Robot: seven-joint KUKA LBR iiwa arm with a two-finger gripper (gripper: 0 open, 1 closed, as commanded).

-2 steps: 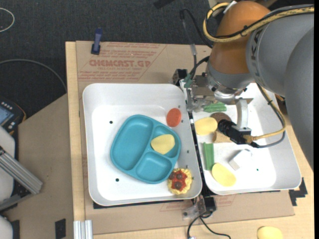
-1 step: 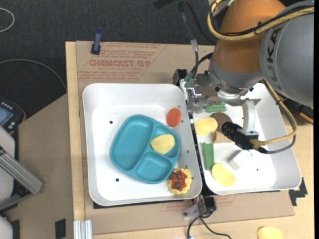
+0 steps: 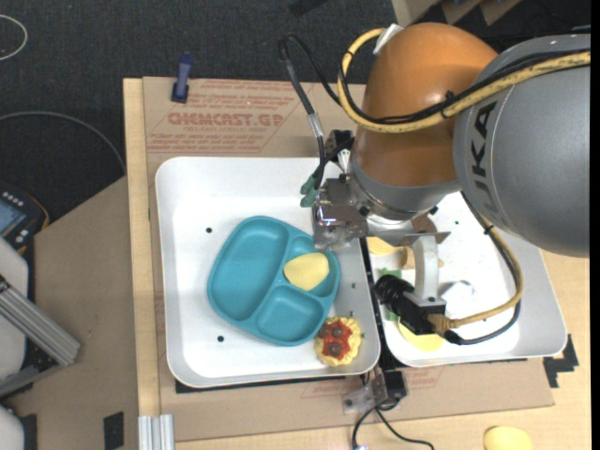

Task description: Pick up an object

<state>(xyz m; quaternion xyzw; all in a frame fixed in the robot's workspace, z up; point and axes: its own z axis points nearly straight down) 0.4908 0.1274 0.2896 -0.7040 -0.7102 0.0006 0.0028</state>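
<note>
Here, with every place given from the teal plate:

- Up and to the left of the plate, outside the bins, one small blue clip (image 3: 183, 77) lies on the cardboard sheet (image 3: 230, 115) that covers the desk (image 3: 567, 261).
- Two white bins stand side by side. The left bin (image 3: 178, 251) holds the plate, and the right bin (image 3: 536, 331) is to the plate's right.
- One teal plate (image 3: 246, 275) lies flat in the middle of the left bin. It is rounded and has three compartments.
- One pale yellow piece (image 3: 306, 270) is smooth and egg-shaped. It rests in the plate's right-hand part, on the ridge between compartments.
- One red-and-yellow toy (image 3: 338, 339) is bumpy and red on top. It sits just below the plate's lower right edge, touching the bin's corner wall.
- The gripper (image 3: 326, 217) hangs at the plate's upper right rim, just above the pale yellow piece. Whether it is apart or together, I cannot tell.
- The arm (image 3: 422, 111) rises to the right of the plate, with its orange band facing up.
- Two yellow patches (image 3: 422, 338) show in the right bin, partly hidden under the arm.
</note>
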